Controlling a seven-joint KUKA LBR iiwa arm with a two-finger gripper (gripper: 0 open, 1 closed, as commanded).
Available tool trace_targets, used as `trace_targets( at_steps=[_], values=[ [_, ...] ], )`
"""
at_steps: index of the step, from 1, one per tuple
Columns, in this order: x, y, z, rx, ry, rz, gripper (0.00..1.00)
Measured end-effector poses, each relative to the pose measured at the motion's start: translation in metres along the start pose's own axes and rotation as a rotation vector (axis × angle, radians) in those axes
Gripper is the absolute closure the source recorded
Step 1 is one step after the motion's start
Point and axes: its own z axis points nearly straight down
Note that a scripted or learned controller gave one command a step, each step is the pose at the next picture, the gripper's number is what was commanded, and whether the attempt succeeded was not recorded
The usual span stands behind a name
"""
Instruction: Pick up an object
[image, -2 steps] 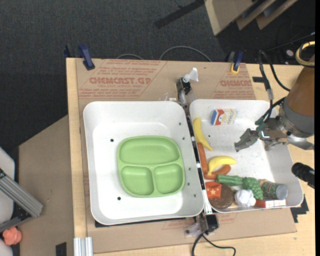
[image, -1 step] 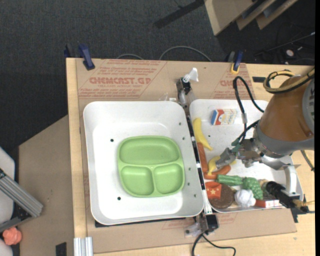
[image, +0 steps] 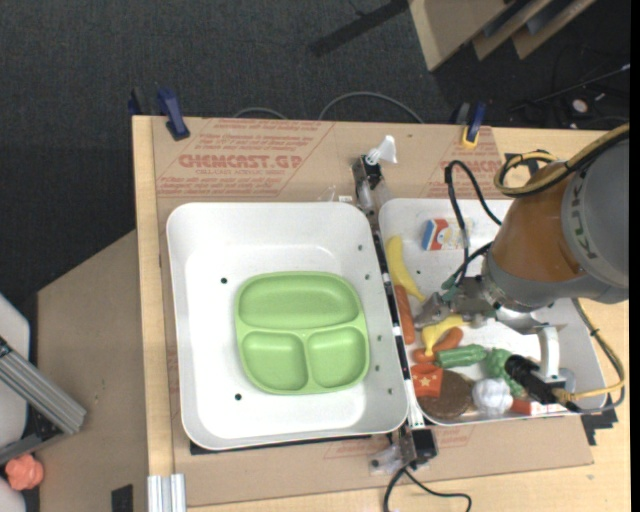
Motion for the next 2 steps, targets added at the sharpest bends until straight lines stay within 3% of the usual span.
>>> trace_targets(
  at_steps=[1, 2],
  values=[
    [-0.077, 0.043, -0.004, -0.007, -0.006, 0.005, 0.0],
    [-0.118, 0.128, -0.007, 0.001, 0.005, 0.0, 0.0]
  ],
)
